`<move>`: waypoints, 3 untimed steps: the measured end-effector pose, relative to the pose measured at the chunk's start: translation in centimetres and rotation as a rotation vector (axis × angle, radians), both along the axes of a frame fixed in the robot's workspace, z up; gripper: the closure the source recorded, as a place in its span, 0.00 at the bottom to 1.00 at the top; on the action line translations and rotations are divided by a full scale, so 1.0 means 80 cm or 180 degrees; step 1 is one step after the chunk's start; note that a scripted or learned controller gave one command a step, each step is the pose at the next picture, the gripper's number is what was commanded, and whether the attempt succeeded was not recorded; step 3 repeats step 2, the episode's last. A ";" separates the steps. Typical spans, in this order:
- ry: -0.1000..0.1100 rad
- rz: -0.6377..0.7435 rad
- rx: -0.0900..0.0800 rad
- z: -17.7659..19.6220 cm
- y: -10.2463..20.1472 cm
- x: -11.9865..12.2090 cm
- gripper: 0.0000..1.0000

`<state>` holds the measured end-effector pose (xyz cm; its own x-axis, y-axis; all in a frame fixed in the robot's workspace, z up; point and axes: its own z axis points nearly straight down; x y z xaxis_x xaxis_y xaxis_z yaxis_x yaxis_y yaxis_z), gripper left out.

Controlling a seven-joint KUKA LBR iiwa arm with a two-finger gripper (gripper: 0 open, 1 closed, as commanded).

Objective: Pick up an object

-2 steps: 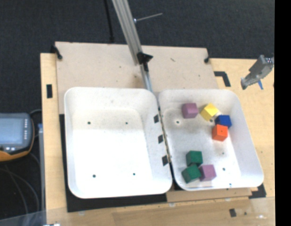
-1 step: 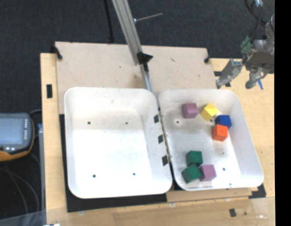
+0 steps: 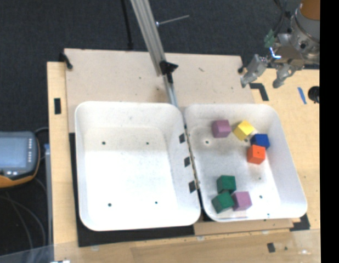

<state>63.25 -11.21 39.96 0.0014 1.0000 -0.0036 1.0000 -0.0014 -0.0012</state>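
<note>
The right bin [image 3: 279, 163] holds several small cubes. A purple cube [image 3: 220, 128], a yellow cube [image 3: 244, 130], a blue cube [image 3: 260, 141] and an orange cube [image 3: 256, 154] cluster near its far side. Two green cubes [image 3: 226, 183] [image 3: 222, 203] and a second purple cube [image 3: 242, 200] lie near its front edge. My gripper [image 3: 266, 79] hangs high above the bench beyond the right bin's far right corner, open, with nothing between its fingers.
The left bin [image 3: 131, 163] sits beside the right one. A slanted aluminium rail [image 3: 150, 32] runs from the top down to the gap between the bins. A grey device [image 3: 15, 155] rests off the bench at the left.
</note>
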 end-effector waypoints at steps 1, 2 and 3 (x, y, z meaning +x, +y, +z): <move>0.0016 -0.0006 0.0004 -0.298 -0.016 0.023 0.00; -0.0021 -0.0022 0.0011 -0.277 -0.017 0.027 1.00; -0.0021 -0.0022 0.0011 -0.277 -0.017 0.027 1.00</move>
